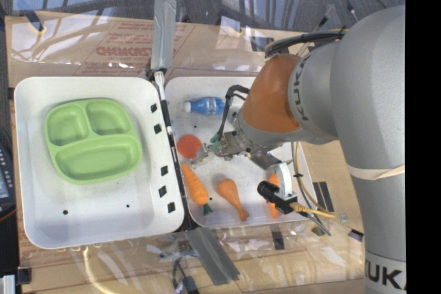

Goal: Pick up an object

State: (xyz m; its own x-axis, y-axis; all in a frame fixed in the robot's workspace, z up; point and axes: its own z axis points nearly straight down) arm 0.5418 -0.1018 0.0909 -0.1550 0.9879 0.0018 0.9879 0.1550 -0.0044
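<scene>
With the gripper (207, 150) low in the right bin (200, 217) just beside the red ball (189, 145), its opening too hidden to tell, centre over the ball before you close, keeping clear of the toy carrot (195, 186) below.

"KUKA" lettering on the grey arm (358, 79), faint red "CHEMCAST" print on the bench sheet (124, 48)

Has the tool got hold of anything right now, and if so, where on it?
Cannot be told. The tool is low in the right bin, next to the red ball and above the carrot, but nothing visibly sits between its tips.
</scene>
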